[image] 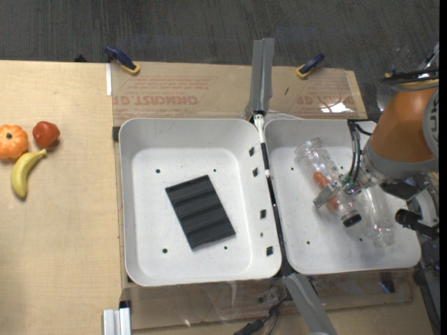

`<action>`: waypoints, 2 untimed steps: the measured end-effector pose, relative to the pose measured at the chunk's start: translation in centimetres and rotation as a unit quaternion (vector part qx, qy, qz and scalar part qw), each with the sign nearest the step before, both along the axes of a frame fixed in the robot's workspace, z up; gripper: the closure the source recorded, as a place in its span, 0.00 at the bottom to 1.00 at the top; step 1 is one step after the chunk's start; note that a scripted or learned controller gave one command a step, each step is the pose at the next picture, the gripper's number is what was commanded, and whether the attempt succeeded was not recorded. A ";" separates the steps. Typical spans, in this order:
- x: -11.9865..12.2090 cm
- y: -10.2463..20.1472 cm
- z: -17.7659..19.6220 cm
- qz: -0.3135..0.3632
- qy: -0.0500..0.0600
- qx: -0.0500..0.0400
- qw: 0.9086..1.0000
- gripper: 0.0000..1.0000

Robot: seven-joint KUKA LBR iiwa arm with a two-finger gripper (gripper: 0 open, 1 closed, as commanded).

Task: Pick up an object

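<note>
The gripper [334, 195] sat over clear bottles [318, 160] at frame right; its hold was indiscernible. Slick plastic could slip.

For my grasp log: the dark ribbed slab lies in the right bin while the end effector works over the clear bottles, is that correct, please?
Not quite: the camera view shows the dark ribbed slab in the left bin, not the right. The end effector is indeed over the clear bottles in the right bin.

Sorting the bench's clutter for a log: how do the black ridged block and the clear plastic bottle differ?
The black ridged block is opaque and flat; the clear plastic bottle is see-through and rounded. The block lies alone in the left bin; the bottle lies in the right bin beside the gripper. Both lie slantwise.
</note>
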State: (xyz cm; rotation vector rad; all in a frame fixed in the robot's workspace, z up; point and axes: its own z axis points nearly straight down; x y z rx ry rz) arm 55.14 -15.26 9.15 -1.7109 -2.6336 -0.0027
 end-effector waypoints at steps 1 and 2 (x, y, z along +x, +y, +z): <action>0.0 -0.1 1.0 -0.002 0.000 0.000 1.000 1.00; 0.8 6.5 10.0 -0.064 0.000 -0.001 0.998 1.00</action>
